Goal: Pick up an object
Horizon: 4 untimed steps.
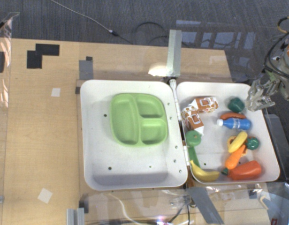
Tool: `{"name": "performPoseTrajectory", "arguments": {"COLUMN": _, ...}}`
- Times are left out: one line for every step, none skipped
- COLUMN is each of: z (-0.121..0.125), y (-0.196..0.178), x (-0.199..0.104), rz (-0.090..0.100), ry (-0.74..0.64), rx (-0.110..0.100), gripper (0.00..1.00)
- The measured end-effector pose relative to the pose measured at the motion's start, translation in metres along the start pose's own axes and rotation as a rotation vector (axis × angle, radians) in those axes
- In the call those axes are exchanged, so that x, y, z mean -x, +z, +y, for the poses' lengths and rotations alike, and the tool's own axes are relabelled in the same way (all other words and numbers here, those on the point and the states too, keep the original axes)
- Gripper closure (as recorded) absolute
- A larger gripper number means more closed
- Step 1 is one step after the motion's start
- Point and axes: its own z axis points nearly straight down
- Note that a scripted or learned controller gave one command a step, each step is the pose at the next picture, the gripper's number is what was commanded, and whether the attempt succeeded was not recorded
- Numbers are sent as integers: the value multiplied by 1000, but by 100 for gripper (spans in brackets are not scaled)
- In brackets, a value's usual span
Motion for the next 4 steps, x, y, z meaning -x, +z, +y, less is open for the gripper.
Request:
{"name": "performPoseTrajectory", "arguments": {"z": -22, "y": -66, "x": 60, "rz": -11, "ry": -133, "rx": -8, "gripper": 100}}
{"name": "performPoseTrajectory", "arguments": {"z": -21, "y": -129, "x": 54, "rz": -9, "ry": -485, "rx": -9, "gripper": 100}}
{"name": "performPoseTrajectory", "arguments": {"z": -19, "y": -44, "x": 52, "rz": -3, "ry": -949, "rx": 1, "gripper": 100}}
{"name": "performPoseTrajectory", "arguments": {"z": -22, "y": -96, "x": 59, "rz": -5, "ry": -1124, "rx": -7, "gripper": 100}}
